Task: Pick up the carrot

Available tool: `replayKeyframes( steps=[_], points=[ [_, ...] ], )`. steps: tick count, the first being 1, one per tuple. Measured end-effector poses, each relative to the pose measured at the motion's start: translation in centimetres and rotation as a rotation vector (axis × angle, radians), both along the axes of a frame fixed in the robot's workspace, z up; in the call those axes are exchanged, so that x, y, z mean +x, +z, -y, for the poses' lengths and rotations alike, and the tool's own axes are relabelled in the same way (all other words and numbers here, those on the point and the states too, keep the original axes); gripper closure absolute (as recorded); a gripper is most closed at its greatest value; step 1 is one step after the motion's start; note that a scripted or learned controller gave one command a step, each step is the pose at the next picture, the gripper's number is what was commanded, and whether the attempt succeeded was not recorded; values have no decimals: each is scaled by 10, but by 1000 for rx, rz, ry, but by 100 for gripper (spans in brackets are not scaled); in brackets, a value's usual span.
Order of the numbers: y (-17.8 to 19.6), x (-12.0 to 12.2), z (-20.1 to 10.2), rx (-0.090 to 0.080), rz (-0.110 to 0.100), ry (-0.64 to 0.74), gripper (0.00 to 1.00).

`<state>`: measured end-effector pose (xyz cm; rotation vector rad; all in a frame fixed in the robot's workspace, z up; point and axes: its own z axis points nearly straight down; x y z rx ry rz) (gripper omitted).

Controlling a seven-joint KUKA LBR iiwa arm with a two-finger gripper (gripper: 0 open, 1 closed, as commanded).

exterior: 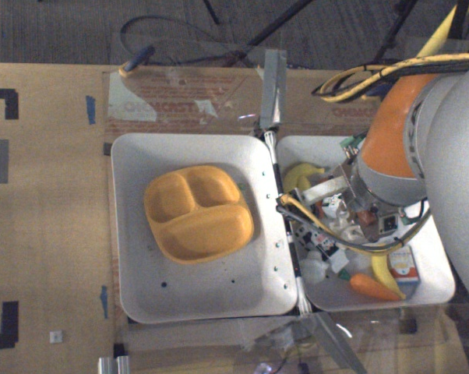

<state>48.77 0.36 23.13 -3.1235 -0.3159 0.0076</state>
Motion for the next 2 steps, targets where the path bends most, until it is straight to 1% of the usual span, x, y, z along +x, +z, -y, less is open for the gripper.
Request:
replayKeyframes(
  steps=[1, 2],
  points=[
    [-47, 57, 5, -1, 2, 3, 100],
    [-25, -9, -20, 0, 0, 0, 100]
  ],
)
